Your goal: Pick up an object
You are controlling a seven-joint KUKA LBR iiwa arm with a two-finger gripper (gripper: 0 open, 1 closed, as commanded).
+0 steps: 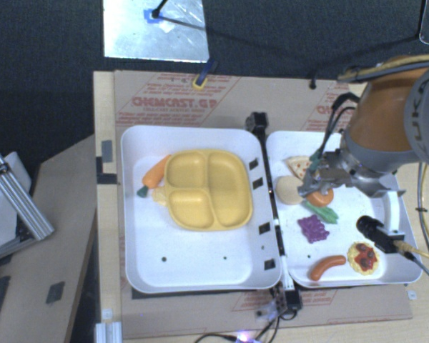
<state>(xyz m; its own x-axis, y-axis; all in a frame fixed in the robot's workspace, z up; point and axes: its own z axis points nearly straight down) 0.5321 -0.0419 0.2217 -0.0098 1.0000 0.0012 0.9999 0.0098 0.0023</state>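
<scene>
My gripper (316,186) hangs low over the right bin (397,281), among the toy foods. Its tips sit at an orange piece (320,197) that lies on a green pod (326,213). Just left of the tips lies a pale round piece (289,189). A pizza slice (298,166) lies behind, purple grapes (313,228) in front. A sausage (327,266) and a small round pizza (363,258) lie near the bin's front edge.
The left bin (139,263) holds a yellow divided plate (204,189) with a carrot (155,172) at its left edge. A black divider (267,191) runs between the bins. A black cylinder on the arm (375,233) juts over the right bin.
</scene>
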